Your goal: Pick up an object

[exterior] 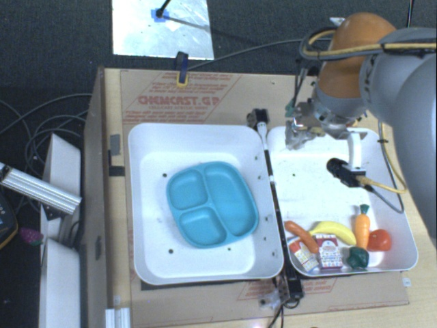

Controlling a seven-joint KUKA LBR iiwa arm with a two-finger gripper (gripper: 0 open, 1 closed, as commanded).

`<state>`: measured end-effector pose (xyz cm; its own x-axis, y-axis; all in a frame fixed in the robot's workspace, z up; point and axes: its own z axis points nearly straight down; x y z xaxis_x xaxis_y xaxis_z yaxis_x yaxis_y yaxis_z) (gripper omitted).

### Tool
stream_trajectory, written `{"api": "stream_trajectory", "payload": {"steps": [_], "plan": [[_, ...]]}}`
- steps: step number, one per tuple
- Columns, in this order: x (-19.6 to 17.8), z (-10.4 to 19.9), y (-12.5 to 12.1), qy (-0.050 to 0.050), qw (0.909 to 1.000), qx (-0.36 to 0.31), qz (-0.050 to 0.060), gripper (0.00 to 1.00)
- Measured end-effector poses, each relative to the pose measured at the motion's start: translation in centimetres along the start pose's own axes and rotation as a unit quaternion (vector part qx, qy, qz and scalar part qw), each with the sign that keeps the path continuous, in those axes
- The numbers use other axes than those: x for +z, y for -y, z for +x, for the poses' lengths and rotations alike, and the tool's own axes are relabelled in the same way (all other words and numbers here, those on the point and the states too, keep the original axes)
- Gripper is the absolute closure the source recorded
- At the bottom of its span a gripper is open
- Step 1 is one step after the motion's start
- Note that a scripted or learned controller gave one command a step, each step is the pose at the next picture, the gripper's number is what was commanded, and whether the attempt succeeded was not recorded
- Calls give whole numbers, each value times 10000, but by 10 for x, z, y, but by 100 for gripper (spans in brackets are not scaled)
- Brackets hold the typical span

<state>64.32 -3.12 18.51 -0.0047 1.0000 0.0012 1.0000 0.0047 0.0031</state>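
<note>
The gripper (pixel 298 139) hangs low over the 11 o'clock corner of the right bin (pixel 311 186), but its tip is small and blurred against the white wall, so whether it is spread or pressed together cannot be told, and nothing can be made out in its grasp. The grey arm (pixel 404 87) is cut off by the frame at 3 o'clock. The things to pick crowd the right bin's 5 to 6 o'clock edge, well apart from the gripper: an orange sausage-like piece (pixel 300 234), a banana (pixel 334 231), a carrot (pixel 362 226), a red tomato (pixel 380 239), a green piece (pixel 357 257) too small to name, and a red-and-white packet (pixel 330 253) whose print is unreadable. The left bin (pixel 153 183) holds a blue divided plate (pixel 212 203) at its centre. Both bins rest on a cardboard sheet (pixel 177 96) with red lettering, on dark carpet (pixel 54 46); a shiny sheet (pixel 164 26) lies at 12 o'clock, and loose cables (pixel 41 115) and a metal rail (pixel 41 188) lie at 9 o'clock.
</note>
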Motion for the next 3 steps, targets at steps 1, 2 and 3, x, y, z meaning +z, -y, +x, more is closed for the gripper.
{"api": "stream_trajectory", "payload": {"steps": [1,2,3], "plan": [[0,41,-3,0,10000,-2,6,100],[0,-4,-3,11,10000,17,4,100],[1,33,-20,0,10000,0,8,100]]}}
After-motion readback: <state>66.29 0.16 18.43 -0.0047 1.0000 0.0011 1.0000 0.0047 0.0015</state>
